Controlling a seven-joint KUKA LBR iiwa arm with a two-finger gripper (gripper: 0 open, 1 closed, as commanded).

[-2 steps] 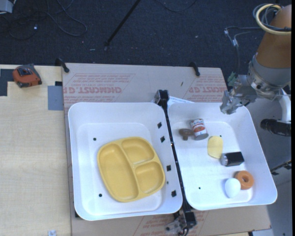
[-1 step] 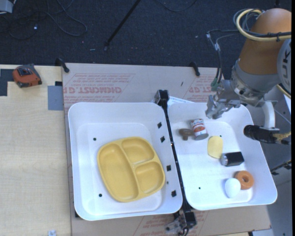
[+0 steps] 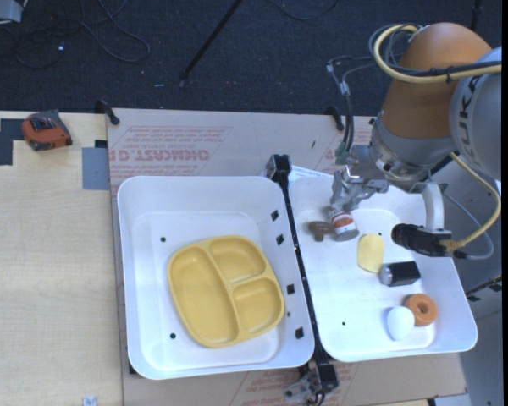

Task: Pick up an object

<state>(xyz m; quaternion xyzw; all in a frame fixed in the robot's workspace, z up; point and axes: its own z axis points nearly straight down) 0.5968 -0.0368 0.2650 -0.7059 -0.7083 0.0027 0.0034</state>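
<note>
Gripper [image 3: 347, 200] and target sit close together at the back left of the right bin [image 3: 356, 299]. The small can [image 3: 345, 226] lies right under the gripper's tip, near the wall shared with the left bin [image 3: 144, 311]. The can is short and round, pale grey to white, with a red band around its lower part, and it leans a little instead of standing straight. Any print on it is too small to read. Whether the gripper is open or closed cannot be told from this slanted angle, nor whether it touches the can.

Just beside the can, on its left, lies a small brown piece [image 3: 319, 232]. To the can's right sits a pale yellow lump [image 3: 370, 253], with a black block [image 3: 400, 273] just beside it. In the front right corner an orange ring [image 3: 422, 309] touches a white ball [image 3: 400, 323]. The left bin holds a yellow plate [image 3: 224, 290] with three compartments, turned at an angle.

The cardboard [image 3: 195, 138] under both bins carries red print that is upside down to the camera. Its largest line seems to read "CHEMCAST GP", and the smaller lines are blurred. On the grey arm [image 3: 483, 117] the black letters "KU" can be made out. An orange and black tape measure [image 3: 46, 131] lies on the wooden bench [image 3: 42, 269] at far left.
</note>
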